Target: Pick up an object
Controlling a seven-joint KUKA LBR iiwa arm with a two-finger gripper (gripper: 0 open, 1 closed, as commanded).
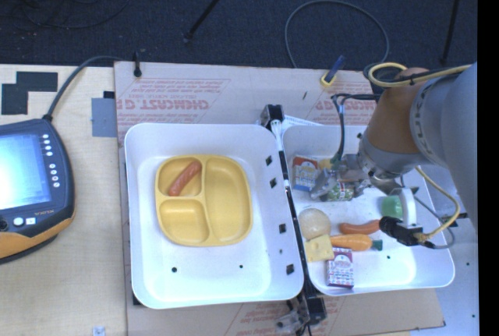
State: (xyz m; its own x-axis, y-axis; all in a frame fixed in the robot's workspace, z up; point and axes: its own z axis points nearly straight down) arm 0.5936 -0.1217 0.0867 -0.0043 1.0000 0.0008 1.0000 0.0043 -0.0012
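My gripper (334,186) is low in the right bin (433,268), just right of a red and white packet (305,171). The grey arm with its orange band (394,120) comes in from the right above it. In front of the gripper lie a pale round onion-like piece (314,221), a yellow cheese block (318,249), an orange carrot (352,242), a small sausage (359,227), a green piece (392,206) and a red carton (340,269). Nothing is visibly held.
The left bin (156,280) holds a yellow divided plate (226,206) with a hot dog sausage (184,177) in its upper left compartment. A teach pendant (31,182) lies left of the bins. Cables hang from the wrist over the right bin's right side.
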